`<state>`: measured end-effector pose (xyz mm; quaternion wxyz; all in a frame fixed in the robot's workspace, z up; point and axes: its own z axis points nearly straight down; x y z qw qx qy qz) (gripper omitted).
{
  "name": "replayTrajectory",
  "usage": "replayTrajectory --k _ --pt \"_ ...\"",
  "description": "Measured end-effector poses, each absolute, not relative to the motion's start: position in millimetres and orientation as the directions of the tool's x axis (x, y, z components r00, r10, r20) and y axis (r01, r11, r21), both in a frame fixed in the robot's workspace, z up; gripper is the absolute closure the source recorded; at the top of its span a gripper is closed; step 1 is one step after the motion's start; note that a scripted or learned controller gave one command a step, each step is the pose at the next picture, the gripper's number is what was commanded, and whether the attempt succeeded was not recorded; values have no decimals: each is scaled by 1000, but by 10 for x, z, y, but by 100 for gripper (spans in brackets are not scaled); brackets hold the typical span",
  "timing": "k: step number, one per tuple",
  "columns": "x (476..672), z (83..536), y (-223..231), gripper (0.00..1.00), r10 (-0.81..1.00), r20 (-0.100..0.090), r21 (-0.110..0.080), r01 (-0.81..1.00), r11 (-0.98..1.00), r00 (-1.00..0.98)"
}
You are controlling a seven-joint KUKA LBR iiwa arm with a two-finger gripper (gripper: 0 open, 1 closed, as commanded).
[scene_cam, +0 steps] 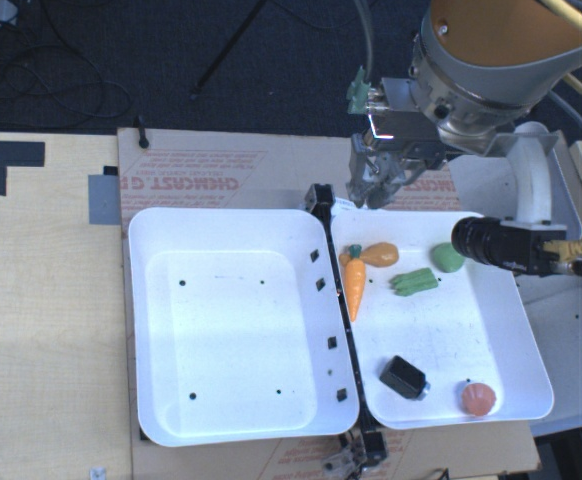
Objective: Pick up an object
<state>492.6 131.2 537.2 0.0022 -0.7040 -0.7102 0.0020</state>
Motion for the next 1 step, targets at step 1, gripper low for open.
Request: replayTrajectory --k 1 --pt "4744 4589 2099 100 1000 -3 -10 1000 7 -7"
